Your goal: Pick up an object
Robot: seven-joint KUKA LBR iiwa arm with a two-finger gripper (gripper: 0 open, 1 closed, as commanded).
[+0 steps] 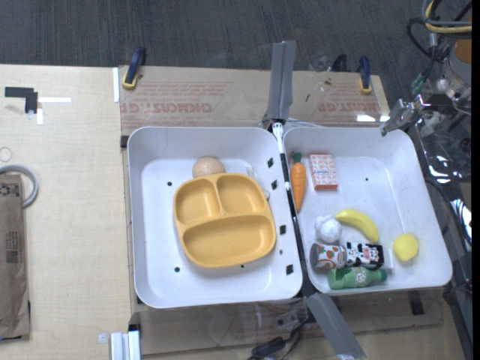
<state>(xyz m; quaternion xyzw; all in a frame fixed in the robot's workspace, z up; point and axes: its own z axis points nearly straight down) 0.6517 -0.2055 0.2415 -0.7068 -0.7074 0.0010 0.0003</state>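
While the gripper (397,118) sits up past the right white bin's (420,201) far corner, I honestly can't tell its state. Pickable stuff there: orange carrot (298,182), yellow banana (358,223), yellow lemon (406,247), green bottle (357,277).

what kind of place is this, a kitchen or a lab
Most likely a robot lab bench, not a kitchen: two white bins clamped to a board, toy food like the carrot and banana.
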